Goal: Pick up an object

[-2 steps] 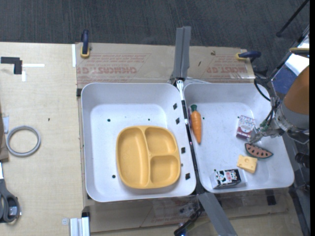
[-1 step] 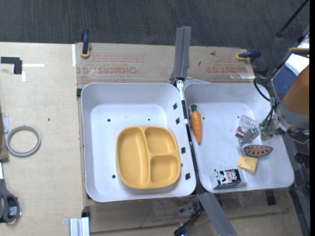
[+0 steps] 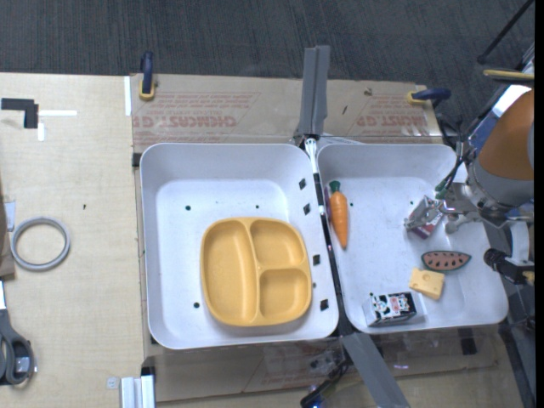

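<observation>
Just below the end effector (image 3: pixel 422 220) lies a watermelon slice (image 3: pixel 446 260) — handy target; grip state unclear.

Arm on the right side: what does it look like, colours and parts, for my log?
The arm enters from the right edge. It shows a broad orange band over a rounded grey body. Toward the bin it ends in a pale metallic claw of small, shiny, angular parts. Thin dark cables, one greenish, run along the wrist. No lettering is readable at this size.
</observation>
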Controlling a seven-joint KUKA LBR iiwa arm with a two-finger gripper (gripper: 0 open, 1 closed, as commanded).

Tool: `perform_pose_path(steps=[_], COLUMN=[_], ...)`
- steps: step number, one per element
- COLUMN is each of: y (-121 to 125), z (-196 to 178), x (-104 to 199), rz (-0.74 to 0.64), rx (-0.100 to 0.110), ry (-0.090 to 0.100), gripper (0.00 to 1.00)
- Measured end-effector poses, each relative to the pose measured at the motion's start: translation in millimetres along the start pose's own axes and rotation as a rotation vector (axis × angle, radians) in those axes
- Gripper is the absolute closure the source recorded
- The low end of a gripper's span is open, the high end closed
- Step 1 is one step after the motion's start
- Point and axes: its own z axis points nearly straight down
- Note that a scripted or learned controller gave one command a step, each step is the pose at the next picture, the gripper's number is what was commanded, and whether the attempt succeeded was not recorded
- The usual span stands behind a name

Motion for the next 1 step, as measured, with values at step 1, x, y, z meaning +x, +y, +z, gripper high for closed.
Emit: perform_pose_path(steps=[1], y=[0.3], z=[-9.6], x=[-1.7], rz=[-0.002], rx=[-0.002], ry=[-0.006], gripper=[1.00])
